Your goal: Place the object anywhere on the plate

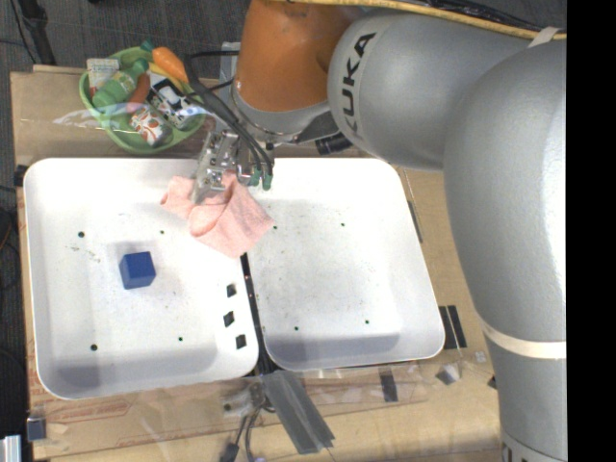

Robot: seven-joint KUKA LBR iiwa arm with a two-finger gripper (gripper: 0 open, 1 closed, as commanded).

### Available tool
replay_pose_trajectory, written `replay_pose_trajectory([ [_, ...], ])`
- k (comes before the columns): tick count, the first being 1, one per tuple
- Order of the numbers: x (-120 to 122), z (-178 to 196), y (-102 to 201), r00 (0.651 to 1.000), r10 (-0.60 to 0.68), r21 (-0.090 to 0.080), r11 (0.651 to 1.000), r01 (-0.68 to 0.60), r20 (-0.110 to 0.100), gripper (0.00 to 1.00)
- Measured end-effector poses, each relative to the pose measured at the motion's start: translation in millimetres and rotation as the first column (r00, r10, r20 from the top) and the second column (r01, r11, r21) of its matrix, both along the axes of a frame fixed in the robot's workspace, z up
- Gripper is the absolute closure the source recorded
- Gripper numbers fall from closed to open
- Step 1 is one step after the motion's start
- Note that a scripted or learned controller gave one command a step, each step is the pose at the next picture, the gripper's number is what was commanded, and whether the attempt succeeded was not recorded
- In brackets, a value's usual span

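Gripper (228,169) is down at the far edge of the bins, its fingers (214,183) pinched on the top of a pink cloth (226,219). The cloth seems caught between them, though the contact is small and partly hidden, so that is a likely read, not a sure one.

The cloth hangs and bunches from that pinch point and fans out toward the near side, draped across the seam between the left bin (58,354) and the right bin (404,325). That shape suits a thing lifted by one corner.

No plate can be made out.

A blue cube (138,269) sits well apart in the left bin. A green bowl of clutter (144,99) stands just beyond the far left rim.

The arm (423,85) reaches in from the right, orange band (279,56) above the wrist, which points steeply down.
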State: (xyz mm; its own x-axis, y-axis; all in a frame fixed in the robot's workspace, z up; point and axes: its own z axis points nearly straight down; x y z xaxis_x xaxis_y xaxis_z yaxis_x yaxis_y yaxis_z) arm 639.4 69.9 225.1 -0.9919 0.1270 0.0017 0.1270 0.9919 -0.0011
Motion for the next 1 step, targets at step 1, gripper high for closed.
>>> replay_pose_trajectory([
  [1, 13.8, 4.0, 49.6, 0.991, 0.131, 0.0, 0.991, -0.131, 0.0, 1.0],
])
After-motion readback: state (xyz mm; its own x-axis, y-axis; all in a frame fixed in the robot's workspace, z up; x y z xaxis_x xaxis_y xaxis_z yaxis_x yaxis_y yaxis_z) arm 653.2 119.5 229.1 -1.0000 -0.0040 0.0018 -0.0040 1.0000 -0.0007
